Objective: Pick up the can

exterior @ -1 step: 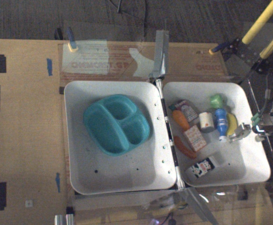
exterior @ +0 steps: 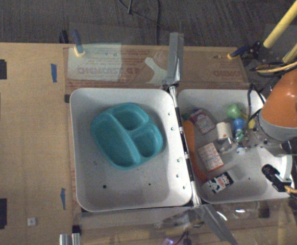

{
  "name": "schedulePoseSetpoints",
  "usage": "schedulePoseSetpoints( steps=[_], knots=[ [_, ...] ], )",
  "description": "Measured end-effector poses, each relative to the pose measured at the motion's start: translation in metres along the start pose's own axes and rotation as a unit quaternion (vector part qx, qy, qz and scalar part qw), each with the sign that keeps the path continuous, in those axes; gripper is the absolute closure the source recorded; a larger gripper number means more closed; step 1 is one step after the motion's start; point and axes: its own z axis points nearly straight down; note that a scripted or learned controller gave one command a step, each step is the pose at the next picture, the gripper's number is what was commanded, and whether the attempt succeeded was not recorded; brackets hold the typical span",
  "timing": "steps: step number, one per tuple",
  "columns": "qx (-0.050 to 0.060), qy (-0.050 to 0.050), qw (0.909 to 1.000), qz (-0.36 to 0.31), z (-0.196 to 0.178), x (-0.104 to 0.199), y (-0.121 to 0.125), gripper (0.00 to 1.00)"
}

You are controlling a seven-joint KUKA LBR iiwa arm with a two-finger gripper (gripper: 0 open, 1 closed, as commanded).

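Observation:
The can (exterior: 223, 131) is a small pale cylinder near the middle of the right bin (exterior: 250, 188). My gripper (exterior: 239, 144) reaches in from the right under the orange-banded wrist (exterior: 286, 103), low over the bin. It sits just right of the can and slightly nearer the front, close to it. The view is too blurred there to tell whether it touches the can.
Around the can lie a green ball (exterior: 233, 110), a blue object (exterior: 239, 124), a red-and-white packet (exterior: 203, 120), a patterned card (exterior: 210, 156), a black-and-white box (exterior: 219, 182) and an orange strip (exterior: 191, 144). A teal divided plate (exterior: 127, 135) sits in the left bin (exterior: 87, 182).

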Motion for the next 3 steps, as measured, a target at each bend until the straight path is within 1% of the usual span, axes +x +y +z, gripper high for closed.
schedulePoseSetpoints(
  steps=[1,2,3],
  knots=[
    [0.029,0.004,0.9884,0.149,0.004,0.010,0.109,0.00],
    [0.037,0.001,0.9883,0.148,-0.007,0.010,0.106,1.00],
    [0.006,0.001,0.9694,0.245,-0.045,0.056,0.064,1.00]
  ],
)
